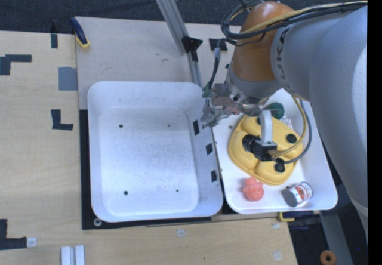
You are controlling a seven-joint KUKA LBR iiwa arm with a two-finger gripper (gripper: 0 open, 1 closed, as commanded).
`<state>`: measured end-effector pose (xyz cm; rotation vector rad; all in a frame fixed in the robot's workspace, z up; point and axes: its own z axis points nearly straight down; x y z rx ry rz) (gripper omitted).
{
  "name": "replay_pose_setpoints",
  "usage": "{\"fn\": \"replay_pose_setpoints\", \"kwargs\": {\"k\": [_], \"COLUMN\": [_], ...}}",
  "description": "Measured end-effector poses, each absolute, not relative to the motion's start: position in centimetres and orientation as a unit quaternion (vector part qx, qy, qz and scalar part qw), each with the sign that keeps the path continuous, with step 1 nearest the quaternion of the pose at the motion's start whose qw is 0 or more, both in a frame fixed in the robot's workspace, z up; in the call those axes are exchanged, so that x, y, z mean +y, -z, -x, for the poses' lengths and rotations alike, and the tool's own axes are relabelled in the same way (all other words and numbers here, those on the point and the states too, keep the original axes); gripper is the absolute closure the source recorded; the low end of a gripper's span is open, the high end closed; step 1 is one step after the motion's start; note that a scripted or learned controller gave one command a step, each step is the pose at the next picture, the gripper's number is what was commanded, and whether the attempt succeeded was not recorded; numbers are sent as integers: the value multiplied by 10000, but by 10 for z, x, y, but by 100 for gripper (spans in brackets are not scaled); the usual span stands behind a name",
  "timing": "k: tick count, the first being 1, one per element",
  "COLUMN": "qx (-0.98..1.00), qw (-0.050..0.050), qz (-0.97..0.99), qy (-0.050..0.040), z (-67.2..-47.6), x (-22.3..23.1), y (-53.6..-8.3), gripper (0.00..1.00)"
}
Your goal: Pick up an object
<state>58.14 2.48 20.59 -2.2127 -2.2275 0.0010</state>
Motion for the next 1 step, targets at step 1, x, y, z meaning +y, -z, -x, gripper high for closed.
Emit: {"fn": "replay_pose_setpoints", "kwargs": {"k": [1], "qx": [-7095], "qw": [8], "qz": [7047], "qy": [-2], "z": [-589], "x": [69], "y": [-205], "gripper": [100]}}
